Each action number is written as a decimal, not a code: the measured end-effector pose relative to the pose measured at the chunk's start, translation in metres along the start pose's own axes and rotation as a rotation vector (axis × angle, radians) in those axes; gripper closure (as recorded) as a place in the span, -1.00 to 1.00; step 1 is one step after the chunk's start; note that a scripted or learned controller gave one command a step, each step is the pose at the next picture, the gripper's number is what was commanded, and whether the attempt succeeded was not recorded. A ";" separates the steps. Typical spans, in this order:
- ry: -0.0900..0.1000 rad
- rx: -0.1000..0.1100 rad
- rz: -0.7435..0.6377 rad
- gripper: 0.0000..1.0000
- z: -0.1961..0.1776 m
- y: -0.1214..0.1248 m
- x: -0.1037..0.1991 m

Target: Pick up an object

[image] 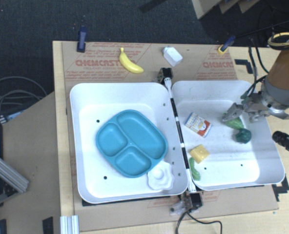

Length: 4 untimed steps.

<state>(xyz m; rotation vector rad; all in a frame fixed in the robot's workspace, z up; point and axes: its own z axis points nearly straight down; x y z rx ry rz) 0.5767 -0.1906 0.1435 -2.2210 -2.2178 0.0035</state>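
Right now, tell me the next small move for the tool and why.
Probably lower straight down onto the green object. The tool sits in the right bin, just above and partly over that green piece, with nothing visibly gripped. The small carton and yellow block lie further toward the left, so the green one looks like the nearest target.

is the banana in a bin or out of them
Out. The banana lies on the bench board behind the left bin, beyond its far rim.

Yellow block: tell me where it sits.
In the camera view, the yellow block lies in the right bin, near its left wall, below the small carton.
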 end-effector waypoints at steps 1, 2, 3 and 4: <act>0.006 0.001 -0.004 -1.00 0.060 -0.001 -0.024; 0.007 -0.002 -0.004 -1.00 0.059 -0.026 -0.026; 0.000 -0.004 -0.002 1.00 0.049 -0.026 -0.029; 0.000 -0.006 -0.004 1.00 0.059 0.017 0.040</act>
